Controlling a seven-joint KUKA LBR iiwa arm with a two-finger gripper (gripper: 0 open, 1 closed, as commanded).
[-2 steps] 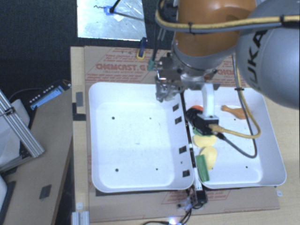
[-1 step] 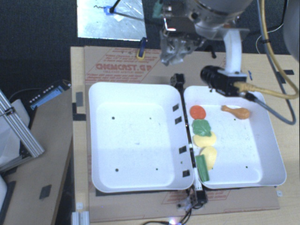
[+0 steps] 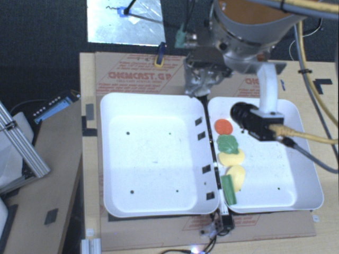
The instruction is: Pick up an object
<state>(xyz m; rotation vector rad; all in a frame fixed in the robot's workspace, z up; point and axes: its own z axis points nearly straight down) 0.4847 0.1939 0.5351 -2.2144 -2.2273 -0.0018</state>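
Along the left wall of the right bin (image 3: 296,192) lie several small objects in a row: a red-orange disc (image 3: 223,126), a green lump (image 3: 227,143), a pale yellow piece (image 3: 232,157), another yellow piece (image 3: 237,177) and a green stick (image 3: 228,189) at the front. My gripper (image 3: 200,88) hangs above the back end of the divider between the two bins, behind the red disc. Nothing shows between its fingers.
The left bin (image 3: 153,152) is bare white with a few dark specks. A black cylindrical device (image 3: 255,121) with a yellow cable juts over the right bin's back. A foil sheet (image 3: 125,15) lies behind the bins. A metal frame (image 3: 21,147) stands at far left.
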